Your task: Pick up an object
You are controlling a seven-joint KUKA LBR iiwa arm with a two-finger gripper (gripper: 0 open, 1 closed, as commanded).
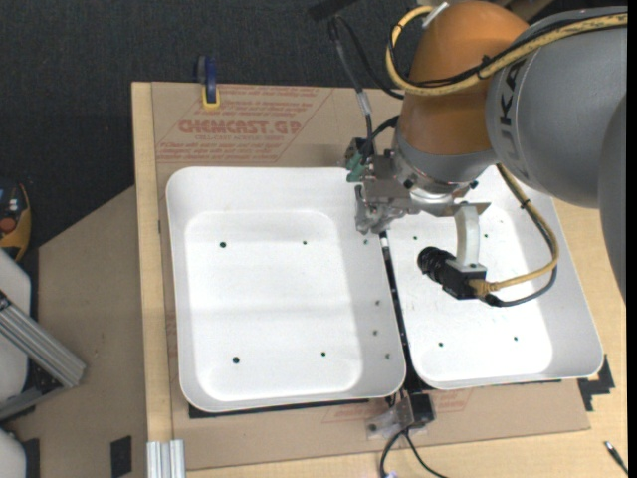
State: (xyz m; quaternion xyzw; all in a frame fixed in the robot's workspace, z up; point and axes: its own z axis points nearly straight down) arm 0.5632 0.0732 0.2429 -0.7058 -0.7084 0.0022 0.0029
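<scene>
The arm [478, 98] hangs over the right bin [518, 352], upper right; whether its gripper [383, 207] is open, I cannot tell. Next: finding an object.

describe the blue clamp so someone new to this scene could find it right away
Start at the brown board with red lettering that lies under the two white bins. Follow its far edge to the left corner, beyond the left bin. The small blue clamp with a yellow tip grips that edge, the only blue thing there.
</scene>
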